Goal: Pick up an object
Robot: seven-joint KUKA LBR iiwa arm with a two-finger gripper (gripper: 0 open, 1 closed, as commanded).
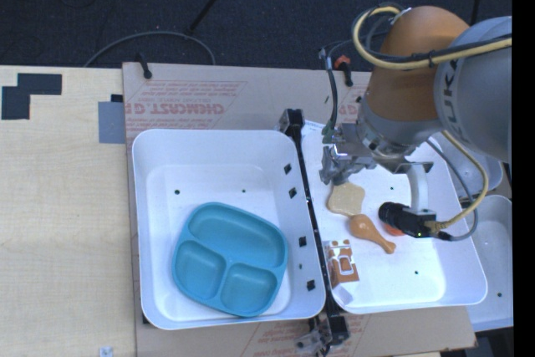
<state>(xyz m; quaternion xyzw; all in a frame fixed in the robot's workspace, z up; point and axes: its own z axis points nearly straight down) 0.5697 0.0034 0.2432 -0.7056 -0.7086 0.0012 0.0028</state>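
Note:
In the right bin (418, 288) lie a pale tan bread-shaped piece (346, 199), an orange-tan drumstick-shaped toy (370, 231) and a small brown-and-white patterned block (342, 261). My gripper (334, 171) hangs over the bin's upper left part, just above the far edge of the tan piece. Nothing shows between its fingers. The left bin (167, 163) holds a blue divided plate (229, 257).
A black divider (303, 205) runs between the two bins. The arm's grey and orange body (418, 71) covers the right bin's far side. Cardboard (201, 100) lies under the bins, and bare white floor shows in the right bin's near right part.

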